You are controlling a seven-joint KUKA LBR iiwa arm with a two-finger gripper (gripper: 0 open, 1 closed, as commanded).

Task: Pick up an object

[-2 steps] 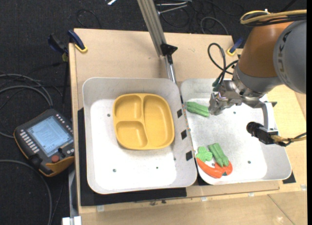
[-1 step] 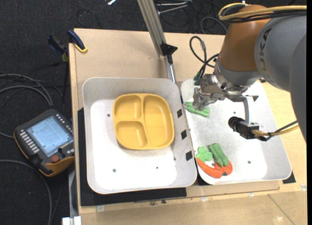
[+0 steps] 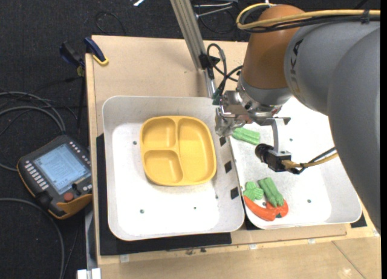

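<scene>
Grey arm [image 3: 338, 54] looms closest, orange band [image 3: 269, 48] above wrist, partial dark lettering on side unreadable. Two white bins: left bin [image 3: 121, 169] holds yellow divided plate [image 3: 179, 149]; right bin [image 3: 320, 199] holds green toy piece [image 3: 246, 135] beside gripper [image 3: 225, 120], plus orange-and-green toy vegetables [image 3: 266, 199] near front. Gripper low at bins' shared edge; grip state cannot be told. Teach pendant [image 3: 54, 175] on floor, screen text illegible.

A handheld control pendant [image 3: 55, 175] lies on dark floor beside what looks like clamps [image 3: 84, 52].
</scene>
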